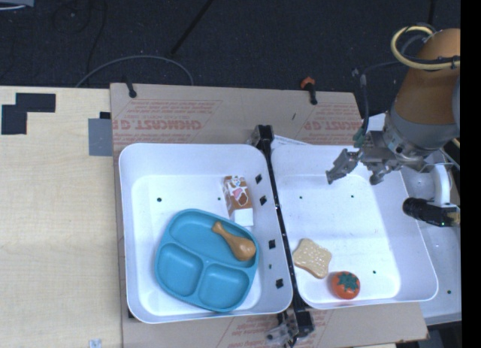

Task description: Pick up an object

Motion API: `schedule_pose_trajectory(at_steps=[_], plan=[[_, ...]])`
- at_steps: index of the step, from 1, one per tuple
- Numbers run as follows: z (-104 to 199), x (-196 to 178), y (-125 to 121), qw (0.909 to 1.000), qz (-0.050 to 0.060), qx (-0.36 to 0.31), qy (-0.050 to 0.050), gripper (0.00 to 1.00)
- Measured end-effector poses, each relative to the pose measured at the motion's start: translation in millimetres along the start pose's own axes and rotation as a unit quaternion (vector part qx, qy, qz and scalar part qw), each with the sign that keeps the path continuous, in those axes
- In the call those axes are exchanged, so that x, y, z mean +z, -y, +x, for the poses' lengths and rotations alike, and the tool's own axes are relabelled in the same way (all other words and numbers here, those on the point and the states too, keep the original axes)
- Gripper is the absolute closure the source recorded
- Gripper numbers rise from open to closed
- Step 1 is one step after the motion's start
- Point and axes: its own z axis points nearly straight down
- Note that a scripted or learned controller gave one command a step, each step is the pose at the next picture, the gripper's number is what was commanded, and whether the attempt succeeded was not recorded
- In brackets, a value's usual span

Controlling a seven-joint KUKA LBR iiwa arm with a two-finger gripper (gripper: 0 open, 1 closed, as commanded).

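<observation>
My gripper (357, 172) hangs over the far part of the right bin (391, 264), open, with nothing between its fingers. At the near side of that bin lie a tan slice of toast (312, 258) and a red tomato (345, 285), both well clear of the gripper. In the left bin (143, 189) a blue divided plate (197, 271) carries a brown drumstick (234, 241). A small brown and white packet (237, 192) lies just beyond the plate, close to the divider.
A black divider strip (274, 219) runs between the two bins. Both bins rest on a cardboard sheet (195, 117) over the pale bench. The middle of the right bin is bare white floor.
</observation>
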Motion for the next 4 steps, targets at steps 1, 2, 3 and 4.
schedule_pose_trajectory(at_steps=[1,2,3,4], plan=[[-5.7,62.4,0.0,1.0000,0.001,0.000,0.000,0.00],[1.1,124.7,-3.0,1.0000,0.001,0.000,-0.001,0.00],[-0.7,111.2,-3.2,1.0000,-0.001,0.003,0.000,1.00],[2.4,65.8,3.1,1.0000,-0.004,0.002,0.000,1.00]])
